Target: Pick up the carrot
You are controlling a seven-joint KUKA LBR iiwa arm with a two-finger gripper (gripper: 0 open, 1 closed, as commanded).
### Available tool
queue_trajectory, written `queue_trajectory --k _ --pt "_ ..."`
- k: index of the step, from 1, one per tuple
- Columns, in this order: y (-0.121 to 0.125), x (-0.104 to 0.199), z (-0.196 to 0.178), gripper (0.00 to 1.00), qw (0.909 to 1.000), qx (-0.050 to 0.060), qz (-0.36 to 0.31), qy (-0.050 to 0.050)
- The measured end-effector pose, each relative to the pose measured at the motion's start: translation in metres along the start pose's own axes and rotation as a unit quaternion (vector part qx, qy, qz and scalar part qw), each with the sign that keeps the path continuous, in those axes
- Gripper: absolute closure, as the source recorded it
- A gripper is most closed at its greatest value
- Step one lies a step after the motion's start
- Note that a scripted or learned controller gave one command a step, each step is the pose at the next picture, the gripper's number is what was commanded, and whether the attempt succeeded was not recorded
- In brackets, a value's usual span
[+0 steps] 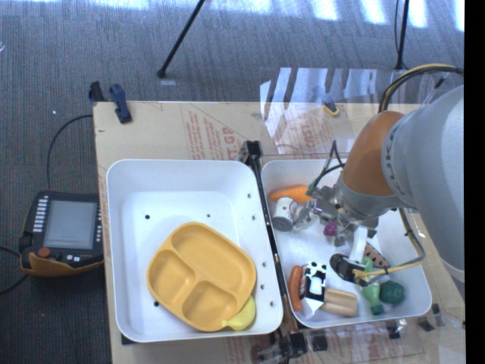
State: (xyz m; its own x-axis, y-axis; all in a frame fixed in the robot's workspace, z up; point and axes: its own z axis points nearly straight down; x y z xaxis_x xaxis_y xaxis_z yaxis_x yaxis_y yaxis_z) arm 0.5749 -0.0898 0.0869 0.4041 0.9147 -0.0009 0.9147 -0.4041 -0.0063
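So the carrot [290, 194] is lying in the right bin [421, 294], up near its top-left corner, just beside the divider between the bins. The gripper [314, 211] sits low right next to it, just to the carrot's right, but honestly can't tell how it's set from this angle. The same bin also has a hot dog [294, 288], a cow toy [314, 282] and a green piece [392, 292]. The left bin [125, 203] holds a yellow tray [201, 275].

Two white bins [121, 203], one carrot [290, 193]
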Motion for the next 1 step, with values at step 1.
queue_trajectory --k 1 --pt "0.0589 0.0178 0.0006 0.00 0.9991 0.002 0.043 0.000"
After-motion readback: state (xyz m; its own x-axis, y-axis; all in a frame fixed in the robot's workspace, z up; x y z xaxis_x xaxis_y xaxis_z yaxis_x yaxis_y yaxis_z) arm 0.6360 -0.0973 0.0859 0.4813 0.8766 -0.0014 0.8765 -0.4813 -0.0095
